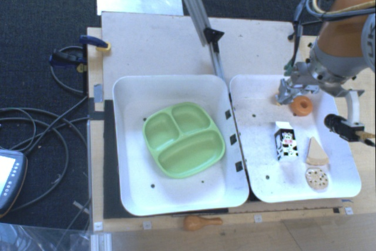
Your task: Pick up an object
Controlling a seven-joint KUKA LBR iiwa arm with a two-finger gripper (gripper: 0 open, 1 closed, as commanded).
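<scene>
Over right bin [352,182], arm [346,26] beside donut [302,106]

A robotics lab or test cell: a bare particle-board bench [164,44] stands on dark carpet, with two shallow white bins [126,185] fixed on it. Left of the bench lie loose black cables [35,126], a teach pendant [9,176] and a blue clamp [88,43]; a metal camera pole [194,3] slants over it

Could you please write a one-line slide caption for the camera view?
End effector poised beside an orange ring in the right bin; green plate left.
</scene>
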